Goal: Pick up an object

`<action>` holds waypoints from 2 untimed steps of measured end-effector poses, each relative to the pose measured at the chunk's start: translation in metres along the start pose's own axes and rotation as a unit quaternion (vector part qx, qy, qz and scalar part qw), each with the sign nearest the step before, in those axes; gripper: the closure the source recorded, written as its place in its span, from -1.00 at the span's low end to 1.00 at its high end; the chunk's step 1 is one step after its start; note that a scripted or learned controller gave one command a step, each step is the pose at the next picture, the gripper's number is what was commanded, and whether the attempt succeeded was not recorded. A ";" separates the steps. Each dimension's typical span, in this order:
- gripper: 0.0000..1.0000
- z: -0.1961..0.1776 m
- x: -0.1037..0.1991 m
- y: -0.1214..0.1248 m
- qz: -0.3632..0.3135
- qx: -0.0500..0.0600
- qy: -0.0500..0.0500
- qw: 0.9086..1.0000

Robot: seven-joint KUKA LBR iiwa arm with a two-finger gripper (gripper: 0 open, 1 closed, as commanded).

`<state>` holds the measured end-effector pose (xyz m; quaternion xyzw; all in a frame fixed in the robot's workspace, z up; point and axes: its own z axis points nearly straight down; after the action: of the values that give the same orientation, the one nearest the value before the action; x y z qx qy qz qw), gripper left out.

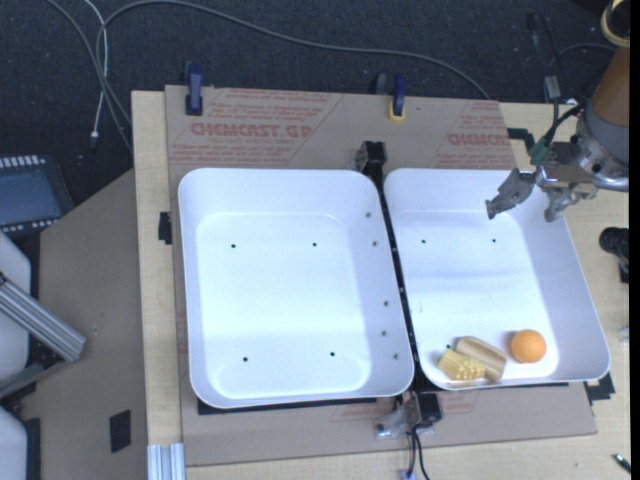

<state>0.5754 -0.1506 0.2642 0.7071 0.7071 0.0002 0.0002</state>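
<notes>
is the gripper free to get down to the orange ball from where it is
Probably yes: the gripper hangs open over the right bin's far end, bare floor lies between, and the orange ball sits apart from the corn.

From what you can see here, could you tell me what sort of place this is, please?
Most likely a robotics lab bench for pick-up trials: two white bins, left and right, sit on a clamped board, the arm's open pincer hangs over the right bin, and cables trail across the floor.

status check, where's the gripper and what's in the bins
Gripper open, holding nothing, over right bin's far corner. Orange ball, bread roll, corn piece at near edge. Nothing between.
</notes>
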 end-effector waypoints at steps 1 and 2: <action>-1.00 0.074 0.069 -0.042 -0.002 0.003 0.001 1.000; -1.00 0.050 0.140 -0.094 -0.003 -0.001 0.001 1.000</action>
<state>0.4810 -0.0104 0.2141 0.7049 0.7093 0.0014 -0.0001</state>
